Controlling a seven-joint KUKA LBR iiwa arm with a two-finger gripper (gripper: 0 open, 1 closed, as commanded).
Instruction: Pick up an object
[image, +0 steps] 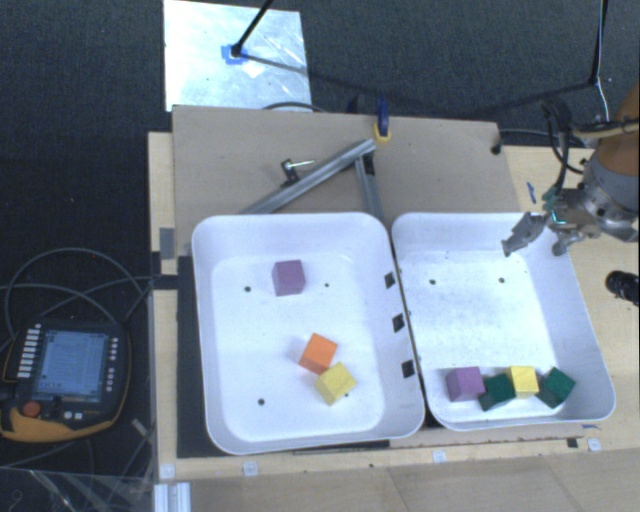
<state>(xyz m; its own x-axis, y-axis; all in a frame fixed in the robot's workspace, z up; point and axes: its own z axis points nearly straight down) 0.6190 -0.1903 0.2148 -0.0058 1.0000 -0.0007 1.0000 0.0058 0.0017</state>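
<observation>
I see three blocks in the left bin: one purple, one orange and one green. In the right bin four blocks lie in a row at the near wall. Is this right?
Not quite. In the camera view, the third block in the left bin is yellow, not green; it lies beside the orange block, with the purple block farther back. The rest holds: four blocks sit along the near wall of the right bin.

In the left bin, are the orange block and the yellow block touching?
Touching, as far as the camera view shows: the orange block and the yellow block meet at a corner, with no white bin floor visible between them.
</observation>
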